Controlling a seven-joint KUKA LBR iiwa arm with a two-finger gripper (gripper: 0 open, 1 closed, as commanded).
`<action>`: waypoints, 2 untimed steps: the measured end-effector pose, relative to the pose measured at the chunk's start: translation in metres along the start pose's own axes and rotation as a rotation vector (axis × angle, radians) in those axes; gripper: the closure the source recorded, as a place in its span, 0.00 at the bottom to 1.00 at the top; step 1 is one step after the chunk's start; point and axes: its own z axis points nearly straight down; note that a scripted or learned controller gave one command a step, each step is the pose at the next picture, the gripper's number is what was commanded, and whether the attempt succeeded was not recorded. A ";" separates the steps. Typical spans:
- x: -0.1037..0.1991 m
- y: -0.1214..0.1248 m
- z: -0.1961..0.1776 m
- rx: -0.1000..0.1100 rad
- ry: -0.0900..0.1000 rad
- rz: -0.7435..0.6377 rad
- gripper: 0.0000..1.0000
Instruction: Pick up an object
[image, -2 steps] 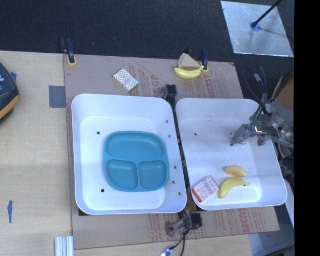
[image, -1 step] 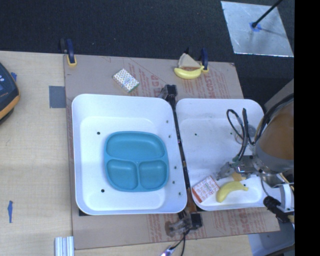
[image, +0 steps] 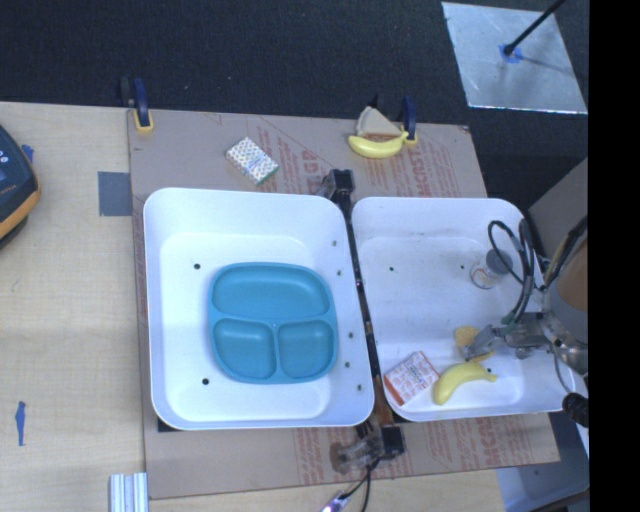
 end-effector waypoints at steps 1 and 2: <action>0.006 0.067 0.002 0.000 0.001 -0.003 0.00; 0.013 0.118 0.001 0.000 0.002 -0.001 0.00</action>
